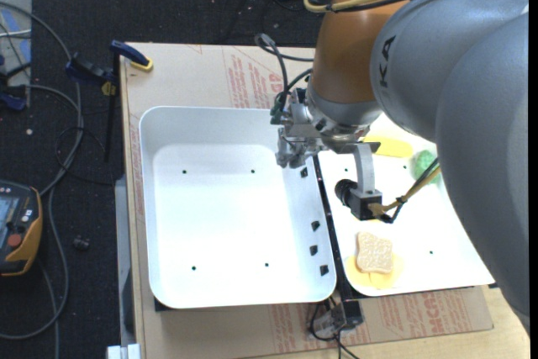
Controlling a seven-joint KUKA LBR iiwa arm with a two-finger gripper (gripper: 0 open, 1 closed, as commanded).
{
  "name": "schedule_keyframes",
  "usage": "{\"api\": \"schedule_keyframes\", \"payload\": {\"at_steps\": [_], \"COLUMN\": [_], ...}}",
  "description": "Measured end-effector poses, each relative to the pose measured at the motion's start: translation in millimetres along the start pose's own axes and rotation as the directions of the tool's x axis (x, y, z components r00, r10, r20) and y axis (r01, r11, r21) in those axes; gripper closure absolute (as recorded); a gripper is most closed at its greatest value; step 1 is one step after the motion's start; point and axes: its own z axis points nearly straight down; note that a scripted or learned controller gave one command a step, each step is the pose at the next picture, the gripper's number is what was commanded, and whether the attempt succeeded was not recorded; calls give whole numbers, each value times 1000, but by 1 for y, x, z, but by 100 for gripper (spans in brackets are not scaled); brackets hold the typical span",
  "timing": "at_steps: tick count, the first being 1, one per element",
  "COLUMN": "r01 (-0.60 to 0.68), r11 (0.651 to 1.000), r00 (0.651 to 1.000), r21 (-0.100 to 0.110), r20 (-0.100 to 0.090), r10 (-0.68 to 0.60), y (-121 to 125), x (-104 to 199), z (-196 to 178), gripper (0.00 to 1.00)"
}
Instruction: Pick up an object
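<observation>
Gripper (292, 152) hangs low over the right wall of the left bin (150, 206), by the seam between both bins; if it is released or clenched, I cannot tell. Further right, in the right bin (441, 252), lie a bread-like beige piece (375, 254) and a green thing (423, 160).

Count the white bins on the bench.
2: the left bin, fully in view, and the right bin, partly covered by the arm, with a tan piece near its front edge.
</observation>
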Motion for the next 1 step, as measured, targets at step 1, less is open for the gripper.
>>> {"api": "schedule_keyframes", "payload": {"at_steps": [1], "r01": [1], "r11": [1000], "r00": [1000], "r21": [2], "r20": [2], "r10": [-1], "y": [1], "x": [0], "z": [-8], "gripper": [100]}}
